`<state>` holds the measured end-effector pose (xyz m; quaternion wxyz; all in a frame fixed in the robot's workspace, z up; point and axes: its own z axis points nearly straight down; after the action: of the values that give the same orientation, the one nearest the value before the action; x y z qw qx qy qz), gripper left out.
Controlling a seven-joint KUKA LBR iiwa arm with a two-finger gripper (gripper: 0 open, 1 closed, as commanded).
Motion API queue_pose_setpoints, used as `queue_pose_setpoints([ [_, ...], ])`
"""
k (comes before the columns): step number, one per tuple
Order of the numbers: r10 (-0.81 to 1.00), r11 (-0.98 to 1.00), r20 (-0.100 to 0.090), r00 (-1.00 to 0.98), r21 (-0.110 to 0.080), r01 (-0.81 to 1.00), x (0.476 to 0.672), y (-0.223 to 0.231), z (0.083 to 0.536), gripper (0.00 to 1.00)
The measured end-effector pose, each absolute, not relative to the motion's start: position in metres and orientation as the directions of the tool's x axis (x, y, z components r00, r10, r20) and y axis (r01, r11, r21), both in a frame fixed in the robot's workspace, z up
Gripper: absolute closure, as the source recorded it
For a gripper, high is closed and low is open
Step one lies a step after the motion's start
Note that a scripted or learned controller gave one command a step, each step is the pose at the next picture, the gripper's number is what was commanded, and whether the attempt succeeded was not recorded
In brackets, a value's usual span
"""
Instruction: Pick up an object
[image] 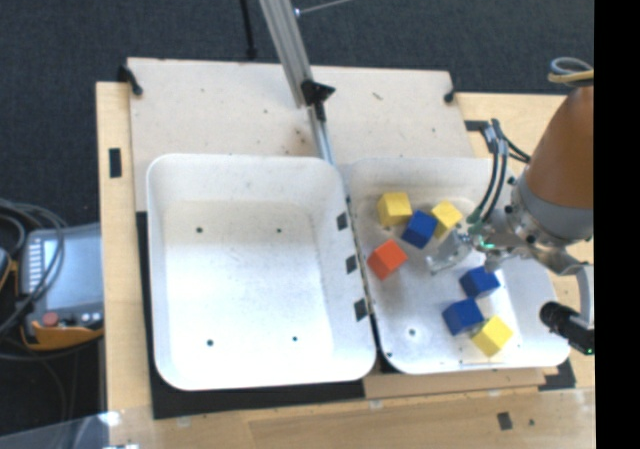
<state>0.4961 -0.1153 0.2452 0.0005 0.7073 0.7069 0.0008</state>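
Left bin (180, 237): a shallow white tray was seen on the desk (115, 187); no cubes were seen in it.
Right bin (400, 182): all the cubes were gathered here, just beside the left bin.
Orange cube (388, 258): it was seen nearest the dividing rims, lying apart from the gripper.
Yellow cube (394, 207): it was set towards the far side, near a blue cube (420, 228).
Gripper (447, 250): it was lowered into the right bin among the cubes, close to the blue cube and a second yellow one (447, 215); how far it was spread could not be told, and nothing was made out in its hold.
Near cluster: two blue cubes (479, 281) (462, 316) and a yellow cube (491, 335) were left lying flat.
Progress: the reach was judged made; a grasp and lift were judged not yet done.
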Motion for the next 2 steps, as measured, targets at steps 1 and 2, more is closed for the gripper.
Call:
queue_pose_setpoints([
  [1, 1.000, -0.002, -0.001, 0.002, -0.004, 1.000, 0.495, -0.116, 0.203, 0.00],
  [2, 1.000, -0.002, 0.000, 0.002, -0.005, 1.000, 0.502, -0.116, 0.144, 0.00],
])
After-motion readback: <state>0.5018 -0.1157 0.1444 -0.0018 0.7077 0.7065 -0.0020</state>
